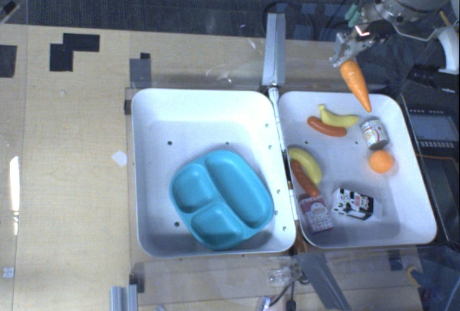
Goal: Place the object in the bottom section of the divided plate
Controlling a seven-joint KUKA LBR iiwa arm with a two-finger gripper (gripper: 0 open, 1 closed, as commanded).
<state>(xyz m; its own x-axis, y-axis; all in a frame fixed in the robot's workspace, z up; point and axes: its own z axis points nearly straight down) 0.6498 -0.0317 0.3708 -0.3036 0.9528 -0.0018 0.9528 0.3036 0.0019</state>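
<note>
I see the gripper (348,51) clamped on the top of a carrot (356,85), hanging over the right bin's (424,220) far edge. The blue divided plate (221,198) sits in the left bin (154,159). Right bin: two bananas, two sausages, one orange, one can.

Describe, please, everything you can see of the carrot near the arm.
The carrot is orange, smooth and looks like plastic, a tapering cone with no green top in view. It hangs tilted, its thick end up in the claw and its point down toward the right. It is in the air over the far rim of the right bin, above the small banana and the sausage, touching nothing besides the claw.
</note>
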